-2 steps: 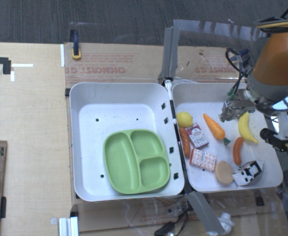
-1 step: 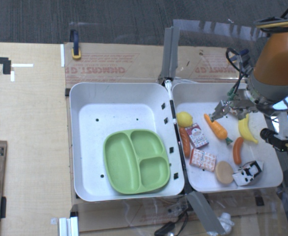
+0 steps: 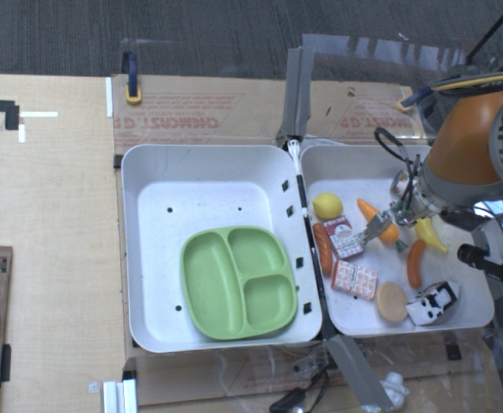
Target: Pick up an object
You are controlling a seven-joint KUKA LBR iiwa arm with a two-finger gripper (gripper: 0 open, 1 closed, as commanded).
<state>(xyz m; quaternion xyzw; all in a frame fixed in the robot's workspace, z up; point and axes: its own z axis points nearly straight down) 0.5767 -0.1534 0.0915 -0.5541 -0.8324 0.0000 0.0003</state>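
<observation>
Tool [image 3: 378,224] lowered into right bin [image 3: 466,321], beside orange carrot [image 3: 375,215]; finger state cannot be determined. No object lifted yet; grasp pending.

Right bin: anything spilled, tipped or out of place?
Nothing stands out. The toy food, including the lemon and carrot, lies loose inside the right bin; the green plate sits flat in the left bin.

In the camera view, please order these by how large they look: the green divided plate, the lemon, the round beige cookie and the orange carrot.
1. green divided plate, by far the largest.
2-4. lemon, round beige cookie and orange carrot look too alike to rank; the gripper covers part of the carrot.
</observation>
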